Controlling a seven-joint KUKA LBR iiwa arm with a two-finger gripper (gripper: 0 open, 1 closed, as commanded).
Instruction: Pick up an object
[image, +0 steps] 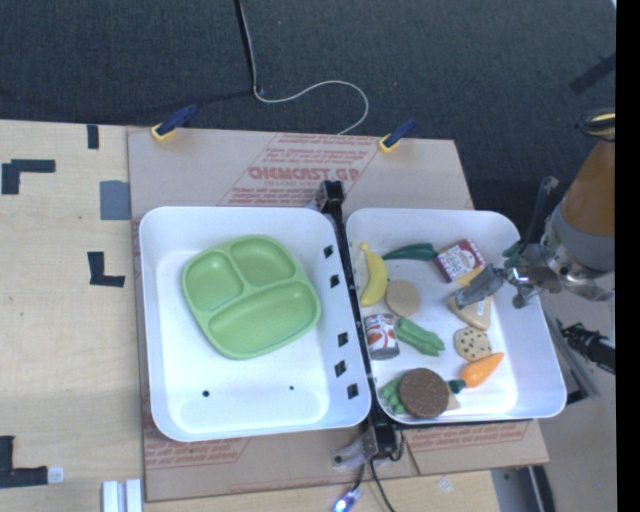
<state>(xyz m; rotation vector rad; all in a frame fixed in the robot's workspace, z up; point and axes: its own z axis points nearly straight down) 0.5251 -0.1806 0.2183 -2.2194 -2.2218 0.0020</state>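
So far nothing is lifted: the grey two-finger gripper (478, 293) hangs low in the right white bin (530, 400) over the pale cheese-like wedge (472, 315); whether its jaws are open or closed, I cannot tell.

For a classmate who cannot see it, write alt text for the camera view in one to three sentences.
A grey robot arm's gripper reaches from the right over the right bin, above toy food including a banana, a small can, a carrot and a burger. The left bin holds a green divided plate.
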